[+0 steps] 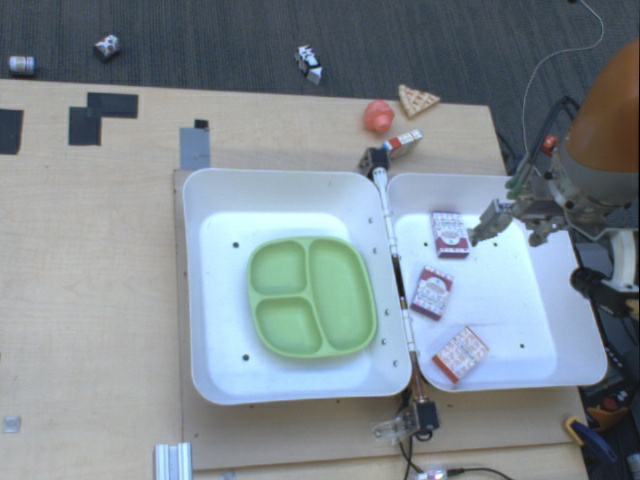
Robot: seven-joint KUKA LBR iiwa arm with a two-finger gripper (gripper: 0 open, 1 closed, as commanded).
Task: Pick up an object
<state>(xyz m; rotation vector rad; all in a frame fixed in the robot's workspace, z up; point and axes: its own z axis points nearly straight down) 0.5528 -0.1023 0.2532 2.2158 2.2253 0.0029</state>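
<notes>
Three small red-and-white boxes lie in the right bin (540, 368): one at the back (450, 234), one in the middle near the divider (432, 293), and one at the front (461, 353). My gripper (516, 228) hangs over the back right part of this bin, just right of the back box and apart from it. Its fingers are spread and open, with only the white bin floor between them. The left fingertip (487, 225) points toward the back box.
The left bin (215, 368) holds a green divided plate (312, 298). Behind the bins on the bench lie a red ball (378, 116), a toy pizza slice (418, 99) and a small red-and-white tube (402, 143). Cables run along the right side.
</notes>
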